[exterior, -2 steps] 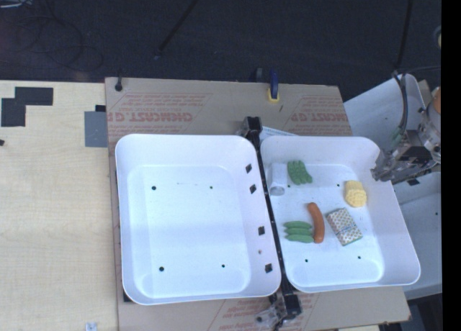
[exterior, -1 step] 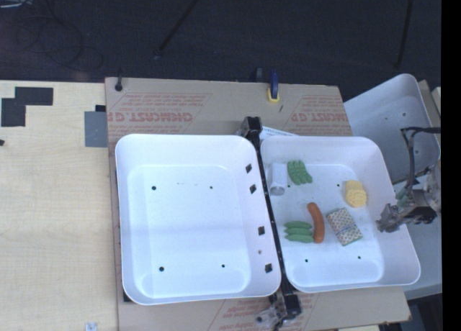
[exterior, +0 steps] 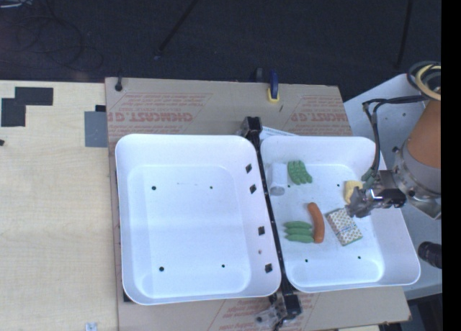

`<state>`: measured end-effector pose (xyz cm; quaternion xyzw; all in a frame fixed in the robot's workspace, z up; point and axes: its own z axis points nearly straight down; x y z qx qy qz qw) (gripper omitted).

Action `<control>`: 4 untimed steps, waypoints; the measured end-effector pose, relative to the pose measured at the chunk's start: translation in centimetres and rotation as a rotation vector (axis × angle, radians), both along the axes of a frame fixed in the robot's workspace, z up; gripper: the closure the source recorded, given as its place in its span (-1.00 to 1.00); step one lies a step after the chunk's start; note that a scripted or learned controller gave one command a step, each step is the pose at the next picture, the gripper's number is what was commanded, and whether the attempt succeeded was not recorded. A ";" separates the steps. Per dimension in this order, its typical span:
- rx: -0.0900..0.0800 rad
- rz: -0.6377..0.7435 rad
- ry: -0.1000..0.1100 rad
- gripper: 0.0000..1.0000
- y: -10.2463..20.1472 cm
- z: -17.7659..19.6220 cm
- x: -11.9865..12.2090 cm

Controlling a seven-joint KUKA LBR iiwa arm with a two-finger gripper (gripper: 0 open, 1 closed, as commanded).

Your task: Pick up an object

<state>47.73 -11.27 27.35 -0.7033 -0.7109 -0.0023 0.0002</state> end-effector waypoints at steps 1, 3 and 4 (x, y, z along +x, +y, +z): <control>-0.002 -0.010 0.008 1.00 -0.6 0.6 -0.1; -0.002 -0.002 0.002 1.00 14.8 8.7 -0.1; -0.002 -0.003 -0.001 1.00 22.0 16.5 -0.1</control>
